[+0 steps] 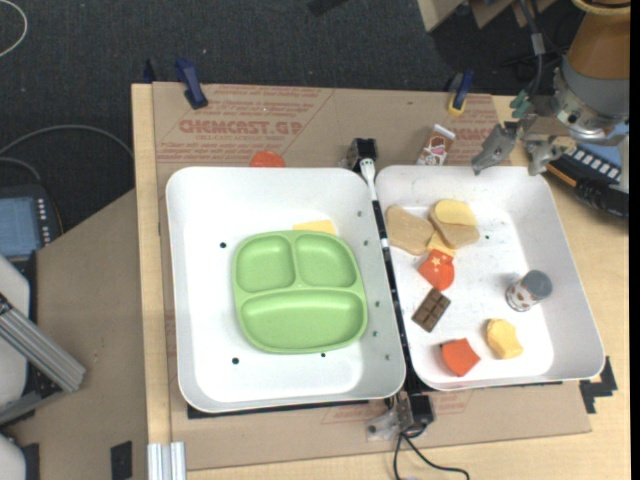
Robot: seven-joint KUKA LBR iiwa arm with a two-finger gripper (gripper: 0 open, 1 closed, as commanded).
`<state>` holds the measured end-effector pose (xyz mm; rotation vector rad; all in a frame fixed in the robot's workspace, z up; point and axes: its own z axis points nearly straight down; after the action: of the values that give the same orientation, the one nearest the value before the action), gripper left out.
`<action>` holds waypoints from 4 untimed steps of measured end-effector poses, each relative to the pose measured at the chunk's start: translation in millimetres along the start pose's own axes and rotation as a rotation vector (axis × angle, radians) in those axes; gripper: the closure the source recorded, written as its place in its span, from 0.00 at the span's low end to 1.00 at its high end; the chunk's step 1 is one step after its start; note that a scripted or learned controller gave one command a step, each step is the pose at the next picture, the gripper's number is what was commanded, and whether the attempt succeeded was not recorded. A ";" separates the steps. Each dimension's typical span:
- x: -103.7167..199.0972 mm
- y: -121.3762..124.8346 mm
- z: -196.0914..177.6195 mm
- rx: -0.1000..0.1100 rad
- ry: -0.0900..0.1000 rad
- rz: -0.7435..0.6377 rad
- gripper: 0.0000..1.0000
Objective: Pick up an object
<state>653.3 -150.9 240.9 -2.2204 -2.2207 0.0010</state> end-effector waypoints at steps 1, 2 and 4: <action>44.6 -62.9 156.1 0.017 0.005 0.000 0.00; 59.9 -91.2 157.0 0.005 0.002 0.001 0.00; 58.1 -115.2 156.6 0.003 0.002 0.001 0.00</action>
<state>537.9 -92.8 84.5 -2.2189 -2.2172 0.0022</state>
